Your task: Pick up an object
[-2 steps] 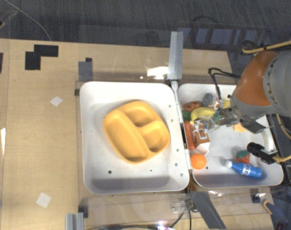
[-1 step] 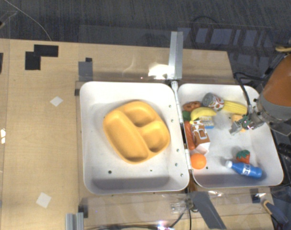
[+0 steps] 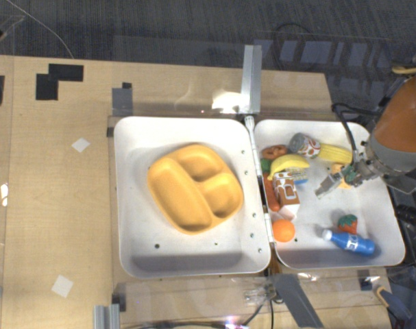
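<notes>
On the counter (image 3: 50,204), the left bin (image 3: 136,252) holds a yellow divided tray (image 3: 194,187); the right bin (image 3: 389,242) holds a banana (image 3: 290,163), an orange ball (image 3: 284,231) and a blue bottle (image 3: 350,242); the gripper (image 3: 331,181) hangs mid-bin, jaws parted, gripping nothing.

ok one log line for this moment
tool: over right bin, holding nothing | nearest: corn cob | yellow tray: in left bin
</notes>
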`<state>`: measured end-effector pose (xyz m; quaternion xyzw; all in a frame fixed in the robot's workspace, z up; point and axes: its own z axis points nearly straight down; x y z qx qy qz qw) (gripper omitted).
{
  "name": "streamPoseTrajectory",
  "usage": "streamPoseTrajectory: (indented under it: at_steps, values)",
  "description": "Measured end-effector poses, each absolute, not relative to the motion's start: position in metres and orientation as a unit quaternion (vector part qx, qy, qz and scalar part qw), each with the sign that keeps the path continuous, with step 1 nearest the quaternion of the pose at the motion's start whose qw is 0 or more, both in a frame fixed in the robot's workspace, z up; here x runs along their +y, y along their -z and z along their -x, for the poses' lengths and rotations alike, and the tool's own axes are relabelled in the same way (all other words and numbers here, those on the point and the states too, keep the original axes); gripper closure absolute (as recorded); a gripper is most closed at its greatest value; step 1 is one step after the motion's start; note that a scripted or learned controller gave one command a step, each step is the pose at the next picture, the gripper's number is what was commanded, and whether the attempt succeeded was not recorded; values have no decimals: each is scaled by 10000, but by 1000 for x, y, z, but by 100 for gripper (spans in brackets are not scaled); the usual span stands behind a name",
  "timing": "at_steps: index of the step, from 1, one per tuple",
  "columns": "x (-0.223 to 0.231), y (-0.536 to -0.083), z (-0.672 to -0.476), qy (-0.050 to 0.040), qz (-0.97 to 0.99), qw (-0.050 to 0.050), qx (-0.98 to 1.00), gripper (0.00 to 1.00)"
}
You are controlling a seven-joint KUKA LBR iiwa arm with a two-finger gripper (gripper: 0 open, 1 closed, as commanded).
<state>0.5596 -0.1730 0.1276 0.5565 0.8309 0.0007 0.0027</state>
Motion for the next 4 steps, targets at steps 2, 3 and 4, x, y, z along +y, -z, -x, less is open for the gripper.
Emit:
streamPoseTrajectory:
  at_steps: [2, 3, 4]
  values:
    - [-97, -89, -588, -21, -4351, 64, 9003, 0]
    - [-96, -88, -607, -25, -6344, 38, 7730, 0]
    - [-95, -101, -610, -40, -6309, 73, 7759, 100]
